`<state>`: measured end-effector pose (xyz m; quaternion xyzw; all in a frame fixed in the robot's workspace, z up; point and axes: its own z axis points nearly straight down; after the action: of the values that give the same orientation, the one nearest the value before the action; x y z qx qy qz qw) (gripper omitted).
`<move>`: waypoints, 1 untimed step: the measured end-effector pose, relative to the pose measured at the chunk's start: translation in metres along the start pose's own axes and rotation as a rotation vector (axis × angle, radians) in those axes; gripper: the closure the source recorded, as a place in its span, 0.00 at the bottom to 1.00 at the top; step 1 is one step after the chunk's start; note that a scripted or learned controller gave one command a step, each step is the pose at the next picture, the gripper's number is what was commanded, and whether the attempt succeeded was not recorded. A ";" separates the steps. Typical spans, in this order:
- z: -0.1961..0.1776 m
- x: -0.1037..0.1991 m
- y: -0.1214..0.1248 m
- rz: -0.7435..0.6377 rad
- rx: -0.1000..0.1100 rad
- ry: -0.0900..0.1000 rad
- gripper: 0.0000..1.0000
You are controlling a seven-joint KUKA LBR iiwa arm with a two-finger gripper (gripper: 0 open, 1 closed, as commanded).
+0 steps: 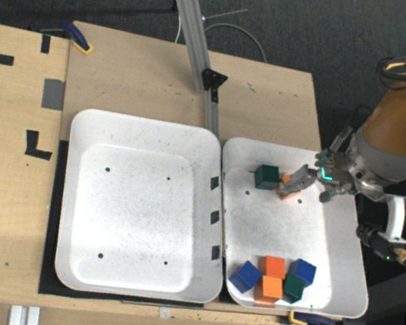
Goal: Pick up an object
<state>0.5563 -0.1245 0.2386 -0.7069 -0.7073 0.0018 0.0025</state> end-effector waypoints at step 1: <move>-0.003 0.000 0.001 -0.002 -0.005 -0.001 0.00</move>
<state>0.5572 -0.1245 0.2412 -0.7062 -0.7080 0.0005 0.0004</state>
